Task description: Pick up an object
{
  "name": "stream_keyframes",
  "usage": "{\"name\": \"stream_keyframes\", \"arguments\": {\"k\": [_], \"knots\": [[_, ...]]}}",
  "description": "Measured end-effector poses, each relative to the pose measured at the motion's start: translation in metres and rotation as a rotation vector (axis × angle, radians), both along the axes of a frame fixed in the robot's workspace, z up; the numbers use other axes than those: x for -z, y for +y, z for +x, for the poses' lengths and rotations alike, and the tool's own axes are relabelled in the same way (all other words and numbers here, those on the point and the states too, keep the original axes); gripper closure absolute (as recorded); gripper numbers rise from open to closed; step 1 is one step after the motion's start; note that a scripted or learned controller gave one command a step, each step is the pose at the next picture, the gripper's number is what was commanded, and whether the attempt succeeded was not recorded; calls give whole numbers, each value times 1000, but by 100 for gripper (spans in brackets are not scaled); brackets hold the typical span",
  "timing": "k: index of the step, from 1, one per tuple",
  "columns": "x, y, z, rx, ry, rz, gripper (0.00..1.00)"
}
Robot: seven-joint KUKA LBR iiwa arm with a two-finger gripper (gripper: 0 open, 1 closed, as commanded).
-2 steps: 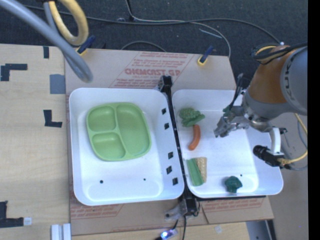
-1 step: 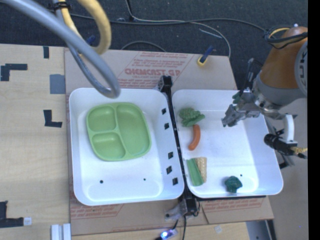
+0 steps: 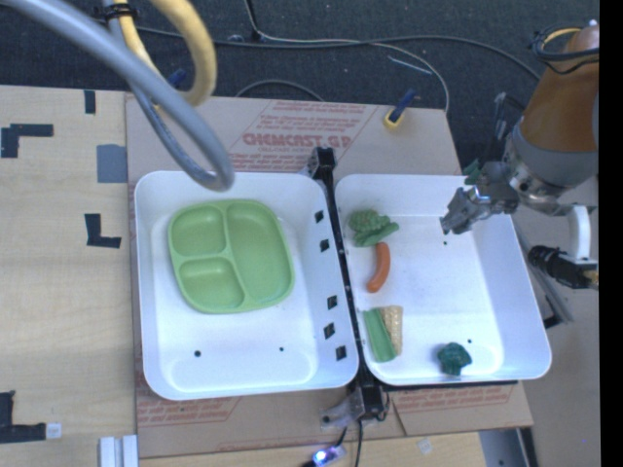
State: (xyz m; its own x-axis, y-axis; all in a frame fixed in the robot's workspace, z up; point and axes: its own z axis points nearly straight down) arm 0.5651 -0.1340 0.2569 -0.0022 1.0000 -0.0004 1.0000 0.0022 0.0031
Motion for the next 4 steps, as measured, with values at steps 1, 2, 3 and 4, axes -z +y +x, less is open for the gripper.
{"name": "stream_keyframes", "arguments": {"k": [1, 2, 3, 4], "knots": [[-15, 0, 0, 1, 3, 1, 100], [-14, 46, 8, -3, 3, 1, 100], [6, 100, 22, -4, 6, 1, 100], [5, 147, 29, -4, 5, 1, 100]]}}
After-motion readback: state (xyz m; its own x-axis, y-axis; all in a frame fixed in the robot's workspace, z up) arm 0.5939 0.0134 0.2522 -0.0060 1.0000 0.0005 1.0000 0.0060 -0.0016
